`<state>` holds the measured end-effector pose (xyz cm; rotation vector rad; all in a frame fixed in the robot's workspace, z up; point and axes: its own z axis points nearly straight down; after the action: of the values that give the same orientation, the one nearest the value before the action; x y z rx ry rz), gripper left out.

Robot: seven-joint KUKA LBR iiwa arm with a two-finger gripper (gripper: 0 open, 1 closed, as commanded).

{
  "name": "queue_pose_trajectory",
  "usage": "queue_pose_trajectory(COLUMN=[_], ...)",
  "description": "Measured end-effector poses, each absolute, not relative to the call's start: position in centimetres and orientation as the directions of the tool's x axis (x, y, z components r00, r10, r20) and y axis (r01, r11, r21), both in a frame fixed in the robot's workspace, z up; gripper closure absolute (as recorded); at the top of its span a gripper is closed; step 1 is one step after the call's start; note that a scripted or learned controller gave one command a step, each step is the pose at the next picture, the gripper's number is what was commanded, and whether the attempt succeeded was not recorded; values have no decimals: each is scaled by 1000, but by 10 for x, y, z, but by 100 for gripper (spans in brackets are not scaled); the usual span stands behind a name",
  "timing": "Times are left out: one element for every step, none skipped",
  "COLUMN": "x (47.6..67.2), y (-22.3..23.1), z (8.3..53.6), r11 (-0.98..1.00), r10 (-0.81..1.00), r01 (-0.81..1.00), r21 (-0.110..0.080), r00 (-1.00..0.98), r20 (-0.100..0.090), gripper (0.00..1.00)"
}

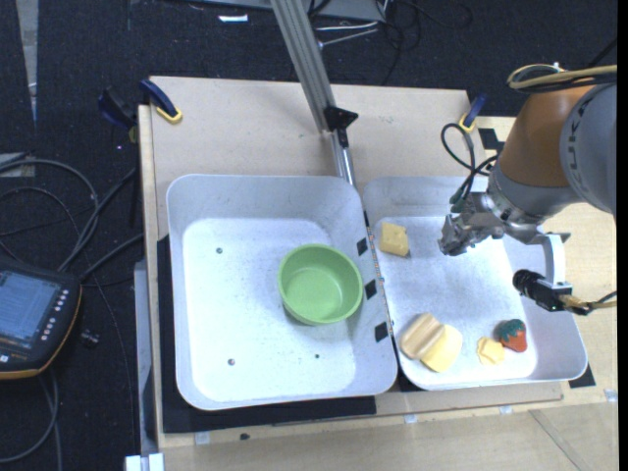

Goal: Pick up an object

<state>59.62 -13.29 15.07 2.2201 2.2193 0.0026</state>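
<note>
Camera view: the gripper (456, 238) hangs over the right bin (564, 366) at centre right of the frame; whether it is open cannot be told. A yellow block (394, 240) lies just left of it. A green bowl (320, 284) sits in the left bin (196, 263).

Tan bench (245, 126) carries two white bins side by side: left bin (196, 263), right bin (422, 199).
</note>
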Motion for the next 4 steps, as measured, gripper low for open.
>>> queue_pose_trajectory(x=[603, 603, 590, 595], y=[-140, -140, -83, -30], z=[208, 222, 223, 230], r11=[0, 0, 4, 5], r10=[1000, 1000, 1000, 1000], r01=[1000, 1000, 1000, 1000], r21=[4, 1, 0, 0], r00=[0, 0, -4, -5], r20=[-1, 0, 1, 1], gripper=[100, 100, 100, 100])
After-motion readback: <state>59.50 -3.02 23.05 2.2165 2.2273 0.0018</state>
